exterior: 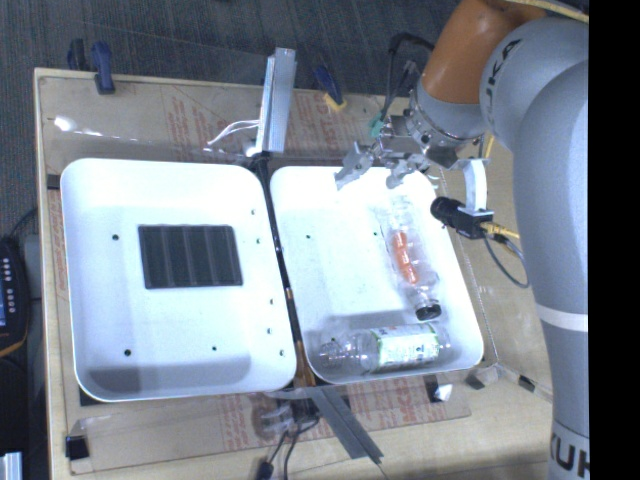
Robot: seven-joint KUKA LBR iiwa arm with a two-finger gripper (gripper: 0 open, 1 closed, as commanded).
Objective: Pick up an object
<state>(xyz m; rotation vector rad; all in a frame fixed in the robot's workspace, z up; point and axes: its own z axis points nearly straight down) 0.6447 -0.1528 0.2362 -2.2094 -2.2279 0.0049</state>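
Two metal fingers (352, 163) of the gripper (378, 165) stand apart with nothing between them, and you see them hanging over the far rim of the right bin (330, 258), close to its back edge. Above them the wrist rises into the orange band (462, 48) and the broad grey arm (545, 168) that fills your right side. Look down into the right bin for the things to pick: a clear bottle with an orange inside (408, 258) lies lengthwise along the right half of the bin, its black cap towards the near edge, well apart from the fingers. A second clear bottle with a white and green label (385, 349) lies crosswise along the bin's near wall, just beside the first bottle's cap end. To your left, the left bin (100, 218) sits touching the right one along their shared edge, and it holds a dark ribbed rectangular pad (190, 256) lying flat near its middle. Both bins rest on the pale bench (150, 103), with a blue clamp (101, 66) at its far left corner.
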